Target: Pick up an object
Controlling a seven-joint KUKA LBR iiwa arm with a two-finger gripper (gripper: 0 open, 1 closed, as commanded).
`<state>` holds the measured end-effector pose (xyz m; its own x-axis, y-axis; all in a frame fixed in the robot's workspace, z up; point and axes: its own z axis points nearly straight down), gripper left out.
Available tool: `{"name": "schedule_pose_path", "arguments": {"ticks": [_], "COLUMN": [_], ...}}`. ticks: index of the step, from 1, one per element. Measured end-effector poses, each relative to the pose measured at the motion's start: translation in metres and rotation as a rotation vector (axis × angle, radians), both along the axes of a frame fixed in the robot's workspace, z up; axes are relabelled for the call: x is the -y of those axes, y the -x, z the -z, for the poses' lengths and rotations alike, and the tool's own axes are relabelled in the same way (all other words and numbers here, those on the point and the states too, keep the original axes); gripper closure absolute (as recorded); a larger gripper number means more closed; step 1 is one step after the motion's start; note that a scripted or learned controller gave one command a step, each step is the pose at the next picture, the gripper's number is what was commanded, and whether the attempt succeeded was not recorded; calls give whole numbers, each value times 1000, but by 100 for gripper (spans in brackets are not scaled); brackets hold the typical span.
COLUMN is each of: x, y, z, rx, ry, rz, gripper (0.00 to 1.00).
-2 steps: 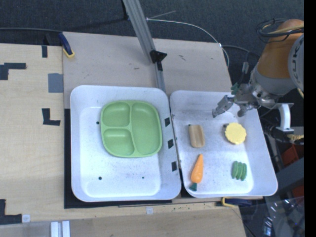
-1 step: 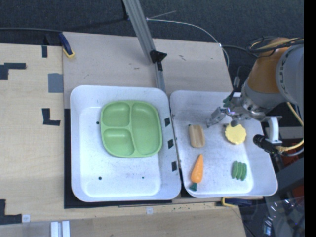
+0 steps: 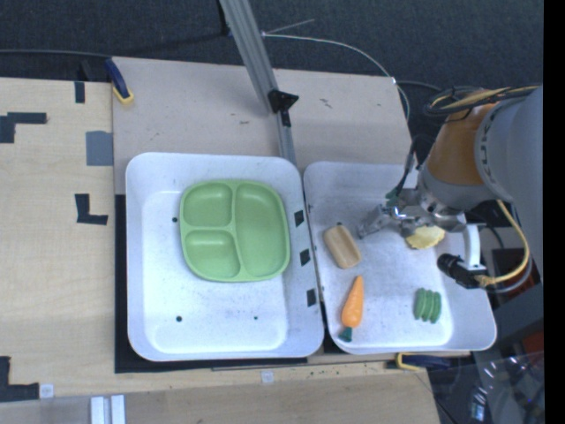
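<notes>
Pincer point(image 3: 375, 223) beside bread roll point(image 3: 342, 246), right bin point(image 3: 468, 325)

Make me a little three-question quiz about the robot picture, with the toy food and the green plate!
1. True or false: the green divided plate lies in the left bin.
2. Which toy lies nearest the gripper? A) toy carrot B) bread roll C) green pea pod
3. What colour is the toy under the arm's wrist?

Key: 1 true. 2 B. 3 yellow.
</notes>
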<state>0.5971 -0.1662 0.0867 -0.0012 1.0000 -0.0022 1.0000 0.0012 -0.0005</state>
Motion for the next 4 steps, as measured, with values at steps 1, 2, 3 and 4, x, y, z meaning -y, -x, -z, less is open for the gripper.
{"name": "schedule_pose_path", "arguments": {"ticks": [1,2,3,4], "x": [-1,-3,6,5], "y": [0,2,7,6], "z": [-11,-74,-128,-161], "rx": [-2,5,5,4], "ry": [-2,-1,0,-2], "rz": [-2,0,1,0], "gripper": [100,100,100,100]}}
